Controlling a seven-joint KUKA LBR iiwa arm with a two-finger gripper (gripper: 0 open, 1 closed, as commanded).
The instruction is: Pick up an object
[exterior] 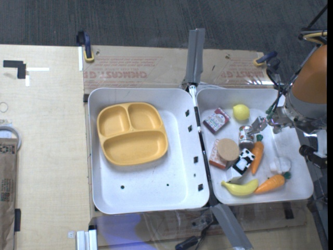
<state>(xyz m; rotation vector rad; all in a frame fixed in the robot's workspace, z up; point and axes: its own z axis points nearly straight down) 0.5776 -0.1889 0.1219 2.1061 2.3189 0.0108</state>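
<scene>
The right bin [296,194] holds several small items. A yellow ball [241,112] and a maroon packet [216,120] lie toward the back. A small metal can [244,136] stands mid-bin, beside an orange carrot [257,157]. A tan round lid [227,149] rests on a red box [216,161], next to a black-and-white toy [243,161]. A banana [240,187] and a second carrot [270,183] lie at the front. My gripper [258,124] reaches in from the right and hangs just above and right of the can, with nothing seen held.
The left bin [104,191] carries a yellow divided plate [132,133]. A pale whitish object [281,164] lies near the right bin's right wall. A grey divider post [195,56] stands behind the two bins. The orange-banded arm [312,79] overhangs the right edge.
</scene>
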